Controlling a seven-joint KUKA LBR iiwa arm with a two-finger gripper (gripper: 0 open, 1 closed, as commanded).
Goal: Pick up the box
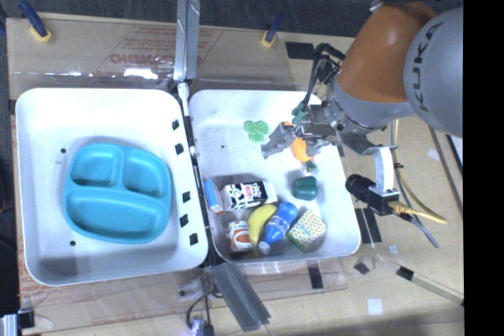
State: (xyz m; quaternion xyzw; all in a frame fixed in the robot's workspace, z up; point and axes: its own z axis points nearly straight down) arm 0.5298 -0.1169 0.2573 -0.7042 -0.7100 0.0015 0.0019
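Note:
A small white carton box with black patches [245,192] lies on its side at the front of the right bin [220,118]. A second box, patterned green and yellow [307,228], sits at the bin's front right corner. My gripper [288,139] hangs over the right middle of this bin, behind both boxes and apart from them. An orange object [300,149] sits right at the gripper's tip, and I cannot make out whether it is held.
Around the boxes lie a banana [261,219], a blue bottle [277,226], a red and white can [239,237], a teal lump [305,186] and a green piece [255,128]. The left bin [39,122] holds a blue divided tray [120,191].

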